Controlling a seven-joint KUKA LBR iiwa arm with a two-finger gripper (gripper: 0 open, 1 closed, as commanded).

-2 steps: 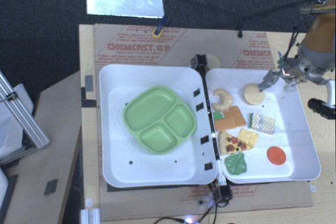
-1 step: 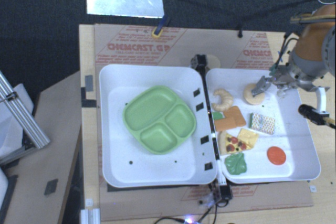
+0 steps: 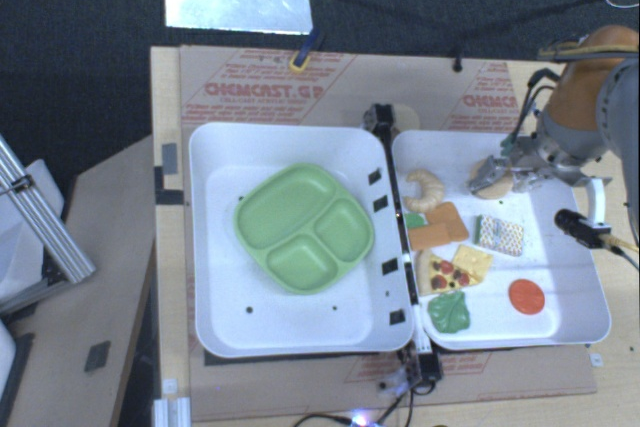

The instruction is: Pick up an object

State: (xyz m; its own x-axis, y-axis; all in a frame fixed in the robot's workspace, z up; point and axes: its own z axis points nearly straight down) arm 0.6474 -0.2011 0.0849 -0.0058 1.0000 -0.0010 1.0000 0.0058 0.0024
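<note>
You will find the gripper point(image 3: 492, 179) low at the back of the right bin point(image 3: 585, 300); whether it is open or closed cannot be told, and nothing is visibly held. No pick is done yet. The croissant point(image 3: 426, 187), pale tan and curved, lies just left of it, apart.

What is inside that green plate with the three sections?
The green plate in the left bin shows all three compartments bare. The food pieces lie in the right bin. What lies beneath the plate is covered.
</note>
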